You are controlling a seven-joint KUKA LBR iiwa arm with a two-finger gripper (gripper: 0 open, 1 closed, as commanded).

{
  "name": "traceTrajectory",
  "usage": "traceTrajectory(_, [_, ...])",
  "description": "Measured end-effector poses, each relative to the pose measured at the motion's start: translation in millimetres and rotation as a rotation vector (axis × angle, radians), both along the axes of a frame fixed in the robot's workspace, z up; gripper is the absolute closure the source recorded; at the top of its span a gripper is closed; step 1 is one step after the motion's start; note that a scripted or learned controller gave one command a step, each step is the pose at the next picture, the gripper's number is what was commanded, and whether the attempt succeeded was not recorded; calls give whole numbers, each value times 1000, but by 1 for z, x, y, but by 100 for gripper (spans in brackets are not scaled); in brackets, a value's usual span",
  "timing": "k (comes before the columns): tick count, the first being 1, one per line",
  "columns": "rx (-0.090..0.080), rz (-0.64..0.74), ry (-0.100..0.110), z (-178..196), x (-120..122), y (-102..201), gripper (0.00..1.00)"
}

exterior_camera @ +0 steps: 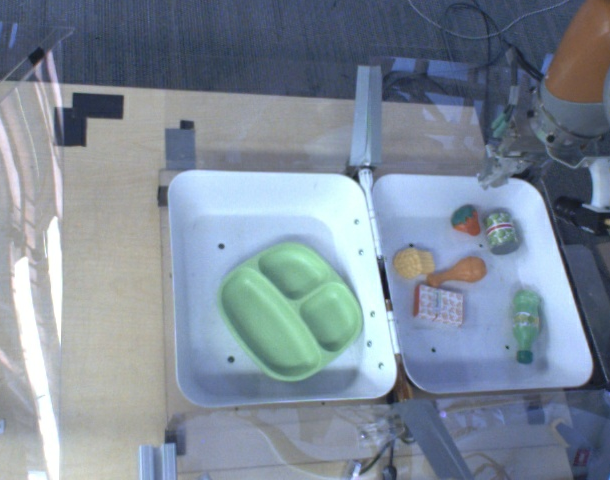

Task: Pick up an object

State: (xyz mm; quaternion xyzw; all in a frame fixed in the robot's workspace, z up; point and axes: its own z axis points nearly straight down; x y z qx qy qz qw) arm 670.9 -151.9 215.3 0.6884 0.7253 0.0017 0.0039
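Two shallow white bins sit side by side on the pale wooden worktop (105,298). The left bin (200,228) carries a green divided plate (290,310) lying at a slant near its middle.

The right bin (565,353) carries the loose things. A red and green strawberry-like toy (466,219) lies toward the far edge, with a small can (501,231) just beside it, nearer the right wall. A yellow corn-like piece (414,262) lies close to the left wall, an orange drumstick-shaped toy (458,271) beside it toward the middle, and a red and white patterned box (439,305) just in front of those two. A green bottle (525,324) lies near the right wall, toward the near corner.

The end effector (497,171) hangs over the far edge of the right bin, apart from every object; nothing is seen in it, and whether it is spread or closed I cannot tell.
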Motion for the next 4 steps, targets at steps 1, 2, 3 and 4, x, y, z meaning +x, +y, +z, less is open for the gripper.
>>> traceTrajectory(1, [0,0,1,0,0,0,0])
traceTrajectory(2, [1,108,1,-126,-12,-10,0])
traceTrajectory(3, [0,110,-5,-114,-10,-9,100])
traceTrajectory(4, [1,156,-1,21,0,37,100])
